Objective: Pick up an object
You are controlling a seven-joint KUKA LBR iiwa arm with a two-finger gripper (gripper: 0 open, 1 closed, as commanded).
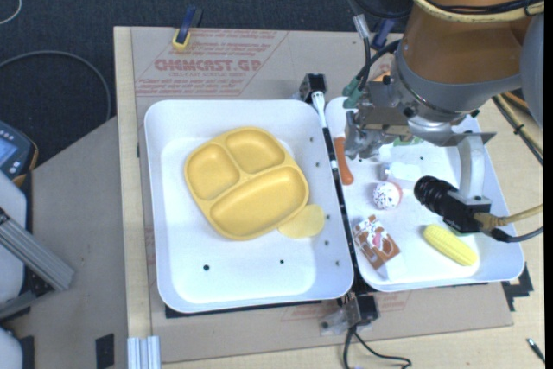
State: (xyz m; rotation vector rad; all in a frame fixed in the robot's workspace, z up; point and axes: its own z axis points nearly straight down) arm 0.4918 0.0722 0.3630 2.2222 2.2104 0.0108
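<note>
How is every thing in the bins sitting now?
Yellow plate: right way up, compartments bare.
Pale disc: flat, partly under the plate.
Orange stick: lying along right bin's left edge.
Spotted ball: loose.
Printed packet: lying flat.
Yellow toy: lying on its side.
Gripper: low over right bin.

orange stick, perhaps carrot, leftmost, right bin

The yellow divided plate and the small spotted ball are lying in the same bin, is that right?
No. The camera view shows the yellow divided plate in one bin and the small spotted ball in the neighbouring bin.
</note>
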